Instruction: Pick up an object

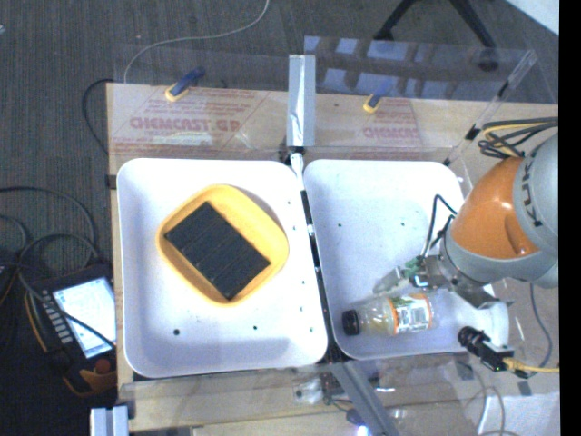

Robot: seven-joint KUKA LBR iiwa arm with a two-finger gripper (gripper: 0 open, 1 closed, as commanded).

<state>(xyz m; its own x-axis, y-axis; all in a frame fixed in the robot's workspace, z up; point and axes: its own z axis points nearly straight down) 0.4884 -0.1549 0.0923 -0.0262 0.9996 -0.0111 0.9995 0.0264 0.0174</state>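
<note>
Camera view shows a clear bottle (392,315) lying on its side near the front edge of the right bin (363,207), with the pincer (416,274) just above it, its opening impossible to tell; the round bottle could roll away.

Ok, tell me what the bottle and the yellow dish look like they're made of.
The bottle: likely clear plastic, since amber liquid shows through, with a dark cap and paper-like label. The yellow dish: probably moulded plastic, smooth, even colour, rounded rim; its dark square insert looks matte, material uncertain.
</note>
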